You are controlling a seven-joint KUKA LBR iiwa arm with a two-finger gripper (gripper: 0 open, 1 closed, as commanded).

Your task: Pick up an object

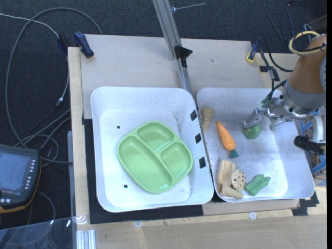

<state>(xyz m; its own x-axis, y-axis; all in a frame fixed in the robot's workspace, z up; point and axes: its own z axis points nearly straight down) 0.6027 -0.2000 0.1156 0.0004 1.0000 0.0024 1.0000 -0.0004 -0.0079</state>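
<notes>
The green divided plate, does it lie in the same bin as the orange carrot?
No, the green divided plate lies in the left bin, while the orange carrot lies in the right bin.

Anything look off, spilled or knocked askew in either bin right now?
Nothing stands out. The green divided plate lies flat in the left bin. In the right bin the carrot, green round item and cluster of small toys lie loose but inside the walls. The gripper is at the round item.
</notes>
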